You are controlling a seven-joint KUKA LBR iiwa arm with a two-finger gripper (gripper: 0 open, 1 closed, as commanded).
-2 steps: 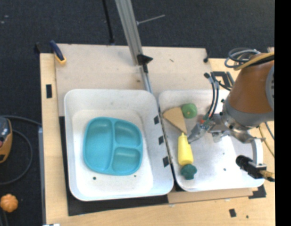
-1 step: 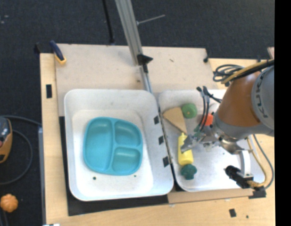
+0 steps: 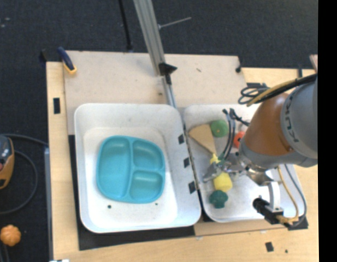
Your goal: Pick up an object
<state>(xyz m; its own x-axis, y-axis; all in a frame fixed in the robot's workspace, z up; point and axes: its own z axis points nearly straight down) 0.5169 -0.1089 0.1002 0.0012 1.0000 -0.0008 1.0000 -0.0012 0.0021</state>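
The right bin holds several small objects. A tan wedge lies at its upper left, with a light green ball beside it. A yellow block sits lower down, a dark green piece just below it, and a small yellow bit above it. My gripper is low in this bin, right over the yellow block, at the end of the arm with the orange band. The arm hides the bin's right middle.
The left bin holds a blue divided plate. A metal rail runs down to the gap between the bins. Cables and a black fitting hang by the right bin's lower right corner. An orange ball lies off the bench at lower left.
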